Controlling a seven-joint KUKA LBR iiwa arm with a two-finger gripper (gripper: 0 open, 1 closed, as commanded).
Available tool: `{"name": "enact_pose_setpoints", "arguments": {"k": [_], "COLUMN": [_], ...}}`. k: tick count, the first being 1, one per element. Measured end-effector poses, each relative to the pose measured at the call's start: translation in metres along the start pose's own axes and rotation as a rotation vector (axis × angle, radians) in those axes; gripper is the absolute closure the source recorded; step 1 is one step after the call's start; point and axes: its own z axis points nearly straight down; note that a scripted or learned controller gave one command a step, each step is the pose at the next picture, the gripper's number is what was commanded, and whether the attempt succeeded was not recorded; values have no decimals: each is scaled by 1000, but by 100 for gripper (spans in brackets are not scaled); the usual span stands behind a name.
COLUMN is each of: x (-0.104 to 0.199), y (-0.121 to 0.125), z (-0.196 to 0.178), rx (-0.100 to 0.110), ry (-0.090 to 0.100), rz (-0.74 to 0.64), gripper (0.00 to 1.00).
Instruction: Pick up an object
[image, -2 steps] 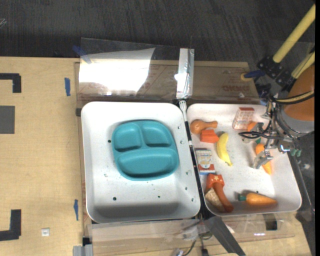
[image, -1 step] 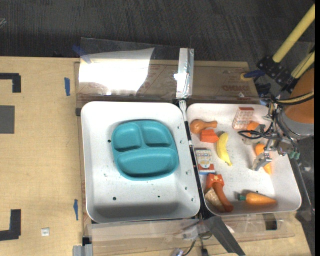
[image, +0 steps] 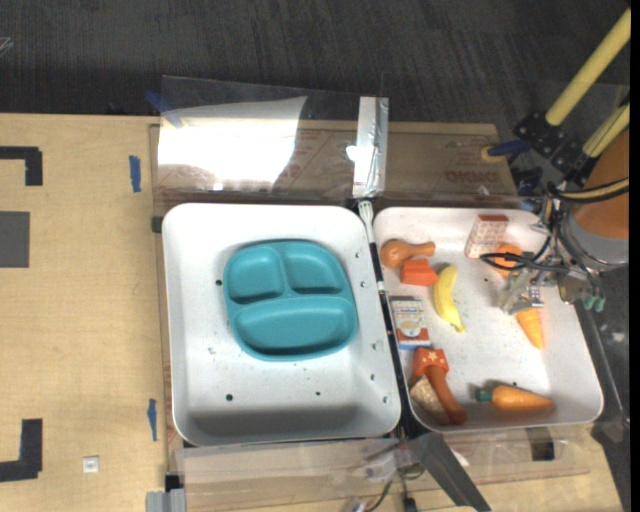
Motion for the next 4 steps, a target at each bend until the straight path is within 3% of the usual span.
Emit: {"name": "enact_pose_setpoints", "arguments": {"k": [1, 2, 3, 4], "x": [0, 5, 0, 0], "y": [0, -1, -1, 0], "z": [1, 15, 0, 1], "rx": [0, -3, 0, 0], "ry": [2, 14, 0, 2], "rz": [0, 57, 56, 56], "gripper": [0, 0, 100, 0]}}
